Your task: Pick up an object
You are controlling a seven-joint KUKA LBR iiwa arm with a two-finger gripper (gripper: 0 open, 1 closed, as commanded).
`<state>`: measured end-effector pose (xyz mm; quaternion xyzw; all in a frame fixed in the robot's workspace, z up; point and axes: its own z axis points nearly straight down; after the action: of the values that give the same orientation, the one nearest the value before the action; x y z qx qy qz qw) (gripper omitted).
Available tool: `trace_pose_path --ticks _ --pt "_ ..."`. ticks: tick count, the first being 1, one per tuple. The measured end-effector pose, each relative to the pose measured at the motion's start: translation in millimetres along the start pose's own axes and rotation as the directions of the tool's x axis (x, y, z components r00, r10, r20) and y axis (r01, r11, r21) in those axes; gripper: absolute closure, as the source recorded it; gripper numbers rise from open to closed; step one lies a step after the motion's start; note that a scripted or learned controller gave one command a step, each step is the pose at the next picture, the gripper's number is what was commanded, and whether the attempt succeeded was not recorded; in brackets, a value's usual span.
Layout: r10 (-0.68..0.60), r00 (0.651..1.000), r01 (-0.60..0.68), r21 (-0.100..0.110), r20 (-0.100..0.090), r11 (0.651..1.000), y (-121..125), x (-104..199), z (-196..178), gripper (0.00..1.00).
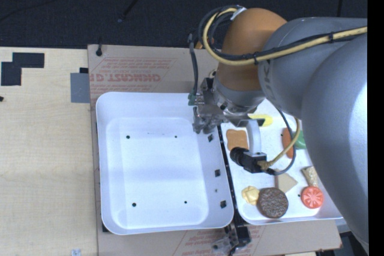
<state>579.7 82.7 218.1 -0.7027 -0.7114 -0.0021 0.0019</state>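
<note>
My gripper (203, 120) hangs under the orange wrist band, over the right rim of the left bin (114, 129) near its far corner. I see nothing held in it. The right bin (264, 217) holds several toy food pieces. Among them are an orange toast slice (237, 139), a brown round cookie (273, 202), a red tomato slice (312, 196), a small yellow piece (250, 194), a beige wedge (287, 181) and an orange sausage (289, 142). The toast slice lies just right of the gripper. The arm hides the far part of the right bin.
A yellow piece (262, 121) pokes out from under the wrist. A black fitting with a cable (249, 160) dangles over the right bin. Both bins rest on brown cardboard (138, 72) on a pale wooden bench (42, 159).
</note>
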Motion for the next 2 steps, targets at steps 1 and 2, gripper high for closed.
trace_pose_path --ticks 1,2 --pt "0.009 1.000 -0.008 -0.012 0.003 1.000 28 24 -122 1.00" --pt "0.009 1.000 -0.009 0.007 0.006 1.000 44 67 -72 1.00"
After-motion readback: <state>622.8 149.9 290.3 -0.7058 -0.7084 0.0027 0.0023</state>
